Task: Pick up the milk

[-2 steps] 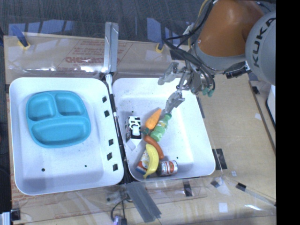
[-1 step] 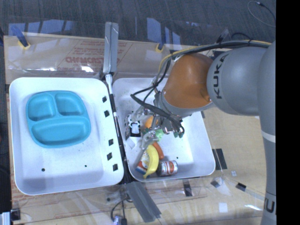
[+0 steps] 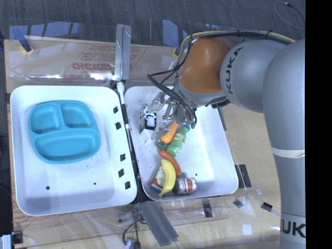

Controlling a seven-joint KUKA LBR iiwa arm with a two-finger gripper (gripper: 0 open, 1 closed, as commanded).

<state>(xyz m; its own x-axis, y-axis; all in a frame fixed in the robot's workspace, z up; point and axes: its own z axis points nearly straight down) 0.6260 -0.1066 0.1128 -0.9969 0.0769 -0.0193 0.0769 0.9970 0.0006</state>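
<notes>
The milk [image 3: 149,120] is a small white carton with dark markings, lying in the upper left part of the right bin [image 3: 218,154]. My gripper [image 3: 172,113] hangs low over the same bin, just to the right of the milk and above an orange carrot [image 3: 169,134]. The grey arm with its orange band covers the bin's far edge. I see nothing held between the fingers, and metal parts and cables hide their tips.
Below the carrot lie a green bottle [image 3: 178,141], a red sausage-like piece [image 3: 171,161], a yellow banana [image 3: 167,177] and a small can [image 3: 185,185]. The left bin [image 3: 31,191] holds a blue divided plate [image 3: 63,130].
</notes>
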